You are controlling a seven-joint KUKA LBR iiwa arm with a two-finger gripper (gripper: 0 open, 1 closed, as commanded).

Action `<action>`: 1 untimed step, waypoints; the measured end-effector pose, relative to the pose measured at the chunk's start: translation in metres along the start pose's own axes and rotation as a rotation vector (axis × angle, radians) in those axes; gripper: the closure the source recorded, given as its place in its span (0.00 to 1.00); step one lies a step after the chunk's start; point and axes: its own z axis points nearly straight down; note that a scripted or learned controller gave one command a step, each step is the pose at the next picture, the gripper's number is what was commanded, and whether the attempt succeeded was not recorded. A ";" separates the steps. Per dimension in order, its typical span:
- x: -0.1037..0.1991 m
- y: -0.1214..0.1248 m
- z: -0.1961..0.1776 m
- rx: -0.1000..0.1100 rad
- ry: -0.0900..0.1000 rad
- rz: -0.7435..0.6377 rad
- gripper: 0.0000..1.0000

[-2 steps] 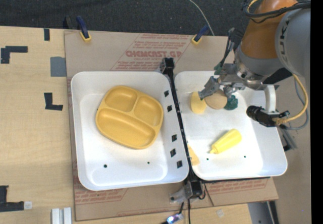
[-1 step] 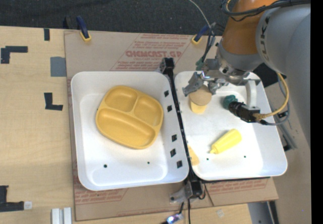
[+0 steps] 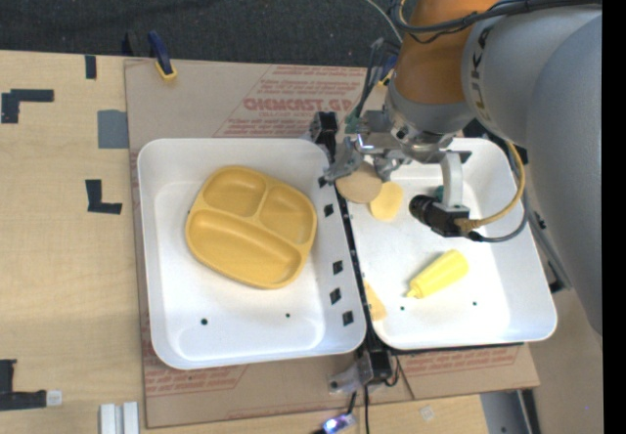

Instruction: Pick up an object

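Note:
My gripper (image 3: 370, 160) hangs low over the back left corner of the right bin (image 3: 509, 320), just above a tan round piece (image 3: 358, 190). A pale yellow piece (image 3: 386, 202) lies right beside the tan one. Further forward in the same bin lies a yellow mustard bottle (image 3: 439, 274). A small orange-yellow piece (image 3: 375, 303) rests by the bin's left wall. The fingers are hidden among the gripper's metal parts.
The left bin (image 3: 166, 325) holds a yellow divided plate (image 3: 251, 225). A black-marked divider (image 3: 338, 256) separates the bins. The grey arm with its orange band (image 3: 445, 26) fills the upper right. A blue clamp (image 3: 161, 57) sits at the cardboard's back left.

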 end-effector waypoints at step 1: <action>0.053 0.001 -0.006 0.001 0.000 -0.001 1.00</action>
